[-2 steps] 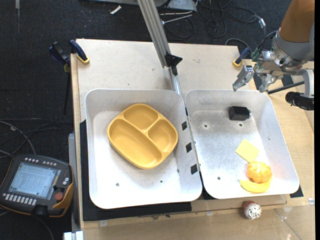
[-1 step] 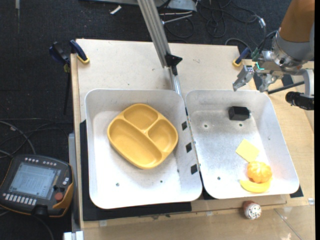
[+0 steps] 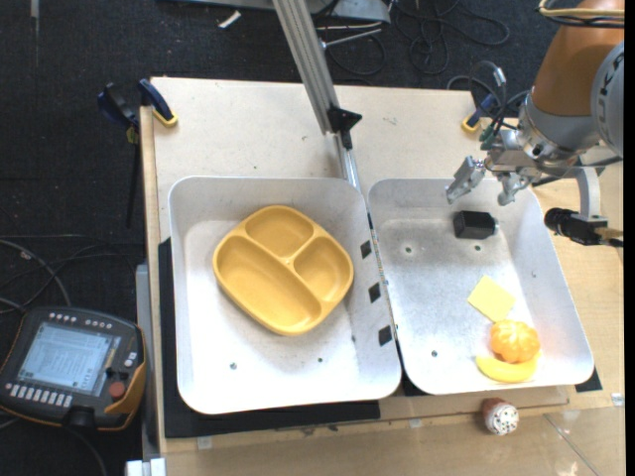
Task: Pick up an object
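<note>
A small black rectangular block (image 3: 474, 224) lies in the far part of the right-hand shallow white bin (image 3: 556, 266), by itself on the bin floor. Just above it hangs the two-finger gripper (image 3: 487, 185), its metal fingers spread wide with nothing between them, clear of the block. Nearer the front of the same bin sit a flat pale yellow square piece (image 3: 491, 297), a round orange fruit (image 3: 514, 341), and a yellow banana-shaped piece (image 3: 504, 368) touching the fruit's underside. The left white bin (image 3: 198, 365) holds a yellow three-compartment plastic plate (image 3: 284, 268).
</note>
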You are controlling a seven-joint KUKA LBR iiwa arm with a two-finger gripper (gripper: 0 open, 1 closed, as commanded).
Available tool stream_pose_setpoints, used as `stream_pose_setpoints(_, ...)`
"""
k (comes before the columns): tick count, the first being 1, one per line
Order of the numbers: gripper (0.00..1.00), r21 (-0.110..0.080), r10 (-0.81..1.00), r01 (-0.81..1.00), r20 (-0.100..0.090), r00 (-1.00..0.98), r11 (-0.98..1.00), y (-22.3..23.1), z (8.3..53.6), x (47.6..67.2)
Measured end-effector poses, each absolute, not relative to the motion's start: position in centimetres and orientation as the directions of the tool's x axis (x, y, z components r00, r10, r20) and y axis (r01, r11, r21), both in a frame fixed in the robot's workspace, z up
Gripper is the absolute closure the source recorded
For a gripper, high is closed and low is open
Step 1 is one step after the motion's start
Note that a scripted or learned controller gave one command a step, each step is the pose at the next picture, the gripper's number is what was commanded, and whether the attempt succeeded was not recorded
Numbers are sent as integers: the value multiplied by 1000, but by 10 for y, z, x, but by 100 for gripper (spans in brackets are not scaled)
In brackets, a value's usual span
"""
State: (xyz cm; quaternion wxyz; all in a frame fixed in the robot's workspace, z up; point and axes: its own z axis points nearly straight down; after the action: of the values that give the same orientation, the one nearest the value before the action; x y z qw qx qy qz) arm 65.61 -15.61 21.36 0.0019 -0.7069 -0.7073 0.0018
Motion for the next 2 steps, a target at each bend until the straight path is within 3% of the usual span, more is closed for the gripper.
stream_pose_setpoints(1, 0, -7, 1000, 1000, 1, -1, 1, -151, 152, 649)
stream_pose_setpoints(2, 0, 15, 1000, 1000, -11, 0, 0, -155, 110, 653)
